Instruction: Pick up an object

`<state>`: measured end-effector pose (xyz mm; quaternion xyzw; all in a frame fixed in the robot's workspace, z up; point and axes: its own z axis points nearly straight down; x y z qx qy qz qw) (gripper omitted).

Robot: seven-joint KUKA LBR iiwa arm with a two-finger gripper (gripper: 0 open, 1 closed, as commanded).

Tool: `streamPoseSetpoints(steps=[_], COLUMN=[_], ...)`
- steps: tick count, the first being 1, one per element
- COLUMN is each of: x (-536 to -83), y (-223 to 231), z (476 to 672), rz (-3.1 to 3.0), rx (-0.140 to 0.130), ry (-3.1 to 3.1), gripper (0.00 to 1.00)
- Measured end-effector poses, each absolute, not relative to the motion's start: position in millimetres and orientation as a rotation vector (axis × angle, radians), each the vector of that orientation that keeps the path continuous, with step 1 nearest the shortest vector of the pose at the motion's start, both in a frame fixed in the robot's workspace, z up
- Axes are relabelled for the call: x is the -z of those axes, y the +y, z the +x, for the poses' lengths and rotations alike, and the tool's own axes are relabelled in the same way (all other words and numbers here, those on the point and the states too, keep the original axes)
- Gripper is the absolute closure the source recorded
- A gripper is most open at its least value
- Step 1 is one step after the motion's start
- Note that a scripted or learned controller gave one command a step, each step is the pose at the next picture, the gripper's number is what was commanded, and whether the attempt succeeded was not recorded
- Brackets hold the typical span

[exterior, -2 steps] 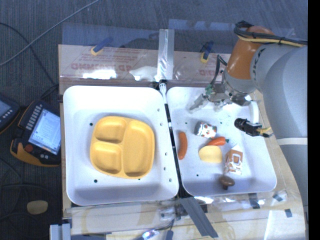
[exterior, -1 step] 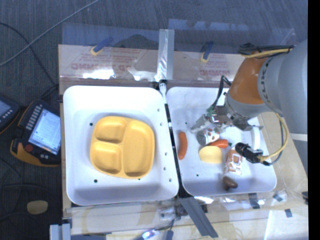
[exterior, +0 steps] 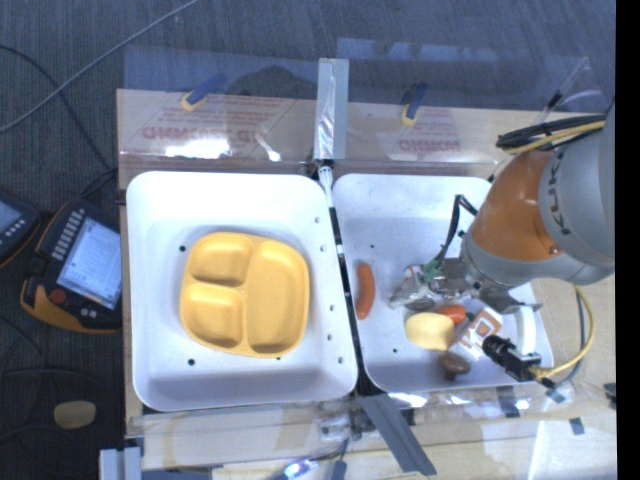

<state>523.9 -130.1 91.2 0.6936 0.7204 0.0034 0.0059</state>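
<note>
Two shallow white bins sit side by side on the worktop (exterior: pixel 140 118). The left bin (exterior: pixel 150 268) holds a yellow divided plate (exterior: pixel 243 293), lying flat near its middle. The right bin (exterior: pixel 385 363) carries the loose pieces: an orange sausage-shaped toy (exterior: pixel 365 289) lying lengthwise just beside the wall between the bins, and a cluster further right with a pale yellow rounded piece (exterior: pixel 428 330), a small red-orange piece (exterior: pixel 453 314) touching it, a small brown rounded piece (exterior: pixel 455 365) near the bin's front edge, and a white-and-orange scrap (exterior: pixel 478 326) that is too small to name.

The arm reaches in from the right, and its pincer (exterior: pixel 428 280) hangs over the cluster, just above the yellow piece. The metal parts there are tangled with cable and glare, so whether the pincer is wide or narrow cannot be told, and nothing shows between its tips.

The yellow piece is probably the nearest target. It looks like light, smooth plastic play food, stiff but rounded and likely slippery, so a grip across its narrower middle should hold better than one near an end. The neighbours touching it could be nudged or caught. The sausage toy stands apart, but close against the wall.
</note>
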Motion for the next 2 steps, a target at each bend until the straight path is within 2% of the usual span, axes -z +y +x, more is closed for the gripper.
streamPoseSetpoints(steps=[1,2], x=[-100,-231], y=[-129,-69], z=[525.2,558.6], rz=[2.17,2.124], rx=[-0.013,0.003], ry=[2.255,2.314], gripper=[1.0,1.0])
